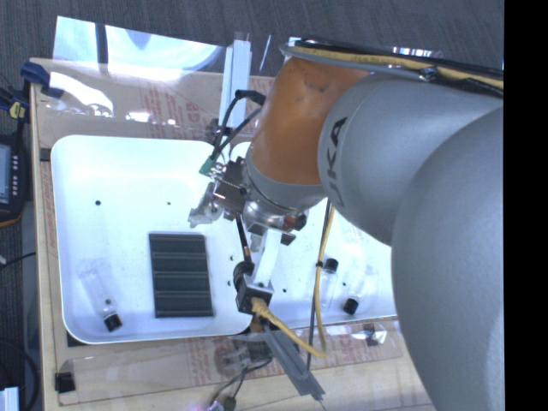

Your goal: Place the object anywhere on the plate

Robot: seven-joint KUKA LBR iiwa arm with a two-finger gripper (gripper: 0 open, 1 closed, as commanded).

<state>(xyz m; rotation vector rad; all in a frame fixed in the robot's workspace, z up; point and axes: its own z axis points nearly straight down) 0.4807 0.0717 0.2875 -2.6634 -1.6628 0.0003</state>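
Note:
A dark ribbed rectangular plate [180,274] lies flat in the lower middle of the left white bin [73,229]. A small clear vial with a black cap [104,308] lies near that bin's lower left corner, left of the plate. My gripper [204,212] hangs over the left bin's right part, just above and to the right of the plate's top edge. I see nothing held in it. The big grey arm with its orange band [291,127] hides most of the right bin.
In the right bin, two more clear vials with black caps [330,266] [349,306] show below the arm. Cables and a yellow hose [282,330] hang from the wrist over the divider between the bins. A metal bracket [291,365] lies on the bench's front edge.

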